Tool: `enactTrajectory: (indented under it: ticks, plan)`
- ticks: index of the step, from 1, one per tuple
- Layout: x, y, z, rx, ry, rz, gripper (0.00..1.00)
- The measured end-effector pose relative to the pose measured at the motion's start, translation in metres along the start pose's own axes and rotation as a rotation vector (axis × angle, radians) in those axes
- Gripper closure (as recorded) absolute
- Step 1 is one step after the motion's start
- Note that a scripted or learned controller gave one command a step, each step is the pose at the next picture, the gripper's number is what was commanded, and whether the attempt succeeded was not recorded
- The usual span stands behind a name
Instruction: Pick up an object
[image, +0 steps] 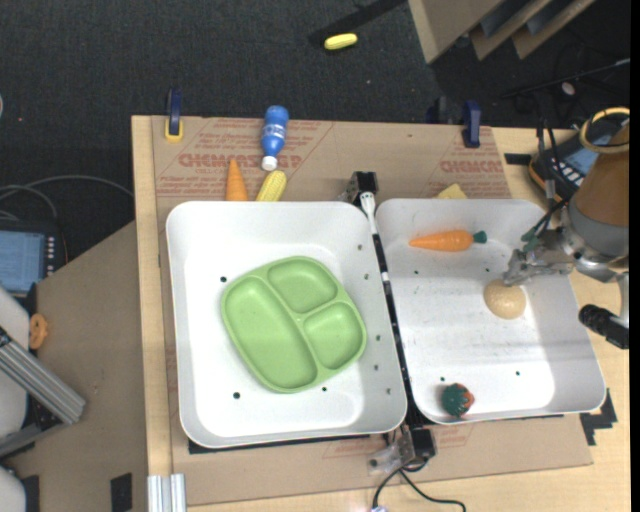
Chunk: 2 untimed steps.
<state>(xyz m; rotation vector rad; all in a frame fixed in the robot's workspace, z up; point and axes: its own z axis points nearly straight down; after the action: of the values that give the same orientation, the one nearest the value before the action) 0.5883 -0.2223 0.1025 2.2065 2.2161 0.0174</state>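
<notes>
tan potato-like lump (505, 300) in the right bin (570, 390), far-right part, directly under the gripper (523, 266). probably light, hard and smooth, likely to roll; best pinched across its widest middle. jaw state: cannot tell. also in the right bin: toy carrot (441, 240) at the far side, small red-and-green fruit (457, 398) at the near edge. left bin (200, 250) with a green three-compartment plate (292, 323), nothing in its compartments.

Grey arm (600, 215) reaching from right, end effector (524, 262) lowered
</notes>
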Motion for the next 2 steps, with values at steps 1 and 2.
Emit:
enactTrajectory:
  ticks: [1,2]
  plan:
    - [-0.0009,0.0665,0.0186,0.01,-0.001,0.001,1.0]
    - [0.0051,0.0647,0.0188,0.021,0.015,0.0,0.0]
